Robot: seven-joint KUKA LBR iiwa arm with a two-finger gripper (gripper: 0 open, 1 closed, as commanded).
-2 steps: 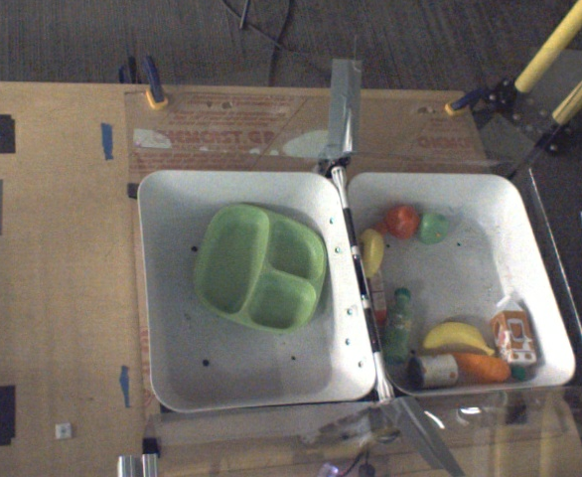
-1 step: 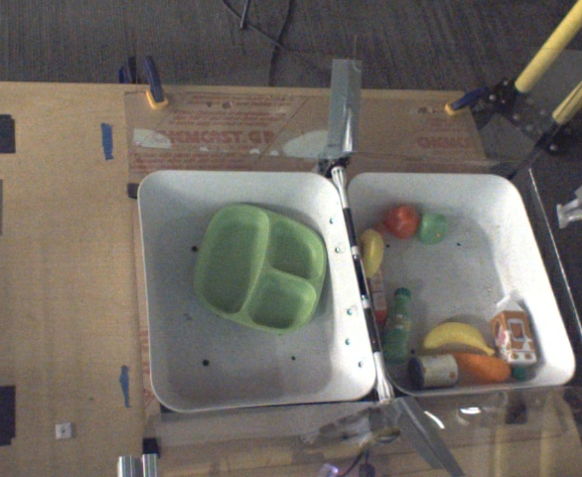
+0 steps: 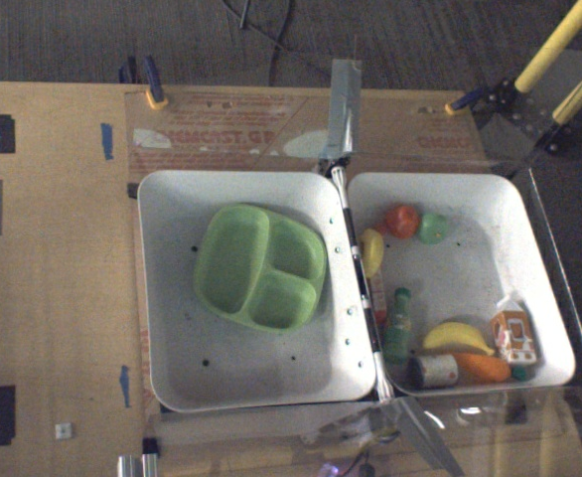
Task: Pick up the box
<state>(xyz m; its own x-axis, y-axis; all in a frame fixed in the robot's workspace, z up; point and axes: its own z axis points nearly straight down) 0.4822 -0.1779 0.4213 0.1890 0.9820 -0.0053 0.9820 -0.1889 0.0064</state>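
Here the left bin (image 3: 162, 296) holds a green plate (image 3: 261, 266), the right bin (image 3: 529, 256) the box (image 3: 513, 335).

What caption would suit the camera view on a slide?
Small box lies in the right bin near a banana and carrot; a green divided plate sits in the left bin.

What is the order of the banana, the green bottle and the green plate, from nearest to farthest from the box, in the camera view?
1. banana: just left of the box, in the right bin.
2. green bottle: by the same bin's left wall.
3. green plate: in the left bin.
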